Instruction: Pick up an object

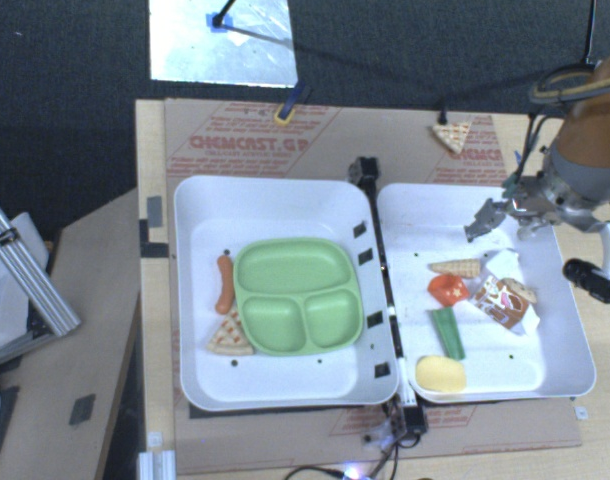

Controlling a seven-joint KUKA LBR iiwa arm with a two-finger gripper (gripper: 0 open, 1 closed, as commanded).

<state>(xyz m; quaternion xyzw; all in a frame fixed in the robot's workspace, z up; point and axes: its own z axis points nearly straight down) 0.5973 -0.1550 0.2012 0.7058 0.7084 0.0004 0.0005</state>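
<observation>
Hovering over the right bin (pixel 555 268) near its far edge, the end effector (pixel 505 218) looks spread apart and holds nothing. Candidate objects cluster mid-bin: cone (pixel 457 266), tomato (pixel 448 289), snack packet (pixel 503 303), each loose and reachable from above.

The arm (pixel 585 143) enters from the right edge of the camera view, its orange band uppermost and the grey wrist section below it. The wrist angles down and to the left. The gripper (pixel 500 218) sits at the lower-left end of the wrist, with one grey finger (pixel 482 220) extending leftward. Nothing is visible between the jaws.
</observation>
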